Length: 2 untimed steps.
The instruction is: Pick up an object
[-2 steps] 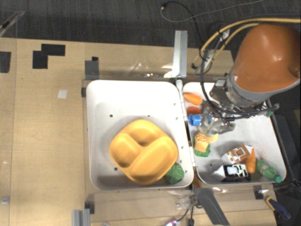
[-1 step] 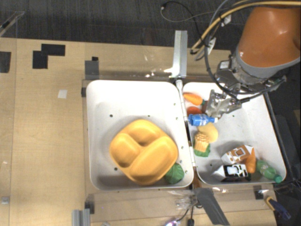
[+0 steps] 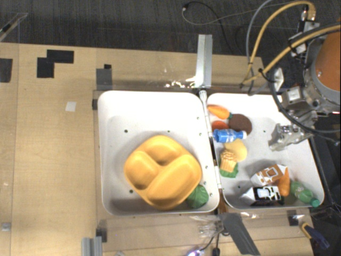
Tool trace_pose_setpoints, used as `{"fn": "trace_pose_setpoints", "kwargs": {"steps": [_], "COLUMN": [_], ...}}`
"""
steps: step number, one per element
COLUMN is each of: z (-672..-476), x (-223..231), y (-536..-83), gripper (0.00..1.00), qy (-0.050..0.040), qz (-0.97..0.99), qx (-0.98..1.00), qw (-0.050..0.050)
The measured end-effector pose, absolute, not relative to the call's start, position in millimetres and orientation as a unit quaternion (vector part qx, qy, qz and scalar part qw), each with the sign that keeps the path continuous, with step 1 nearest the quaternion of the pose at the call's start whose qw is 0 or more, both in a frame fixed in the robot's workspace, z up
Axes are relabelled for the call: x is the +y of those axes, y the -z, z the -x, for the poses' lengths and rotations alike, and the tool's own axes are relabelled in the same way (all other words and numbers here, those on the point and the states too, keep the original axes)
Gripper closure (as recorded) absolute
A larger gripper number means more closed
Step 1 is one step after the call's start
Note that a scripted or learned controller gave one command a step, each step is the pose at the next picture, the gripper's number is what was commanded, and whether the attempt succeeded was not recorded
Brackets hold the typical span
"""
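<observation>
- The end effector (image 3: 282, 136) hovers over the right bin (image 3: 306, 156), near its far right side; nothing shows between its fingers, and whether they are spread or closed cannot be told.
- The nearest candidates, the small carton (image 3: 268, 173) and the orange carrot (image 3: 284, 180), lie just below and slightly left of it.
- The carrot's long axis runs roughly up-down in the camera view.

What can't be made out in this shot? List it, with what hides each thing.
- Green object, left bin: mostly covered by the yellow sectioned dish; its kind is unclear.
- Gripper, over the right bin: small and blurred; finger state unreadable.
- Arm: cut off by the right edge.
- Black-and-white item: print too small to read.
</observation>
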<state>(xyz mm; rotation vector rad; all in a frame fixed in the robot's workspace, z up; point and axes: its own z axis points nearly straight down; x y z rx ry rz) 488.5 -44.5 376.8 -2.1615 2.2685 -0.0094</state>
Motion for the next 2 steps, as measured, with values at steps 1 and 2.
{"fn": "trace_pose_setpoints", "kwargs": {"steps": [1,2], "z": [-488.1,-538.3], "x": [-6.8,52.9], "y": [-402.2,-433.5], "gripper": [1.00,1.00], "qy": [0.0019,0.0018], "qz": [0.750,0.811], "qx": [0.661,0.585], "qw": [0.003,0.004]}}
